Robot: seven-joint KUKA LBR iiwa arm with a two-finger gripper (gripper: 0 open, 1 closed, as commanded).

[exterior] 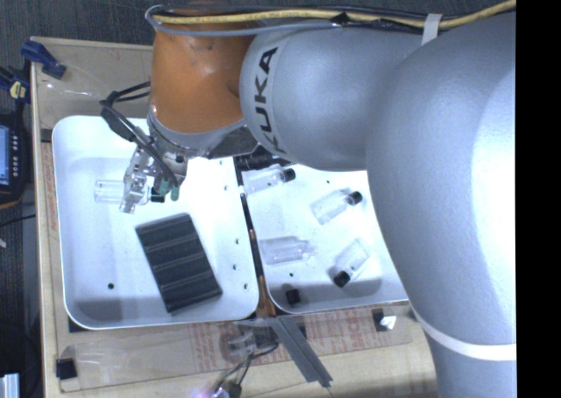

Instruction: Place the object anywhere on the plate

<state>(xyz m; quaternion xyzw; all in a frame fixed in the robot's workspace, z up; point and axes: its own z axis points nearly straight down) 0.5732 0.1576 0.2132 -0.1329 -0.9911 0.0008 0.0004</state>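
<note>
A dark ridged rectangular plate (178, 262) lies in the left bin (70, 212), towards its front. A small clear vial (107, 188) sits near the bin's back left, above the plate and apart from it. My gripper (145, 181) hangs just right of the vial, close to it or touching it. The orange band and the grey wrist hide the gripper's upper part. The view does not show whether the vial is in the gripper's grasp.
The right bin (386, 287) holds several clear vials with black caps, such as one (336, 205) near the middle and one (349, 263) at the front. The big grey arm covers the view's right and top. A metal bracket (298, 352) sits at the bench's front edge.
</note>
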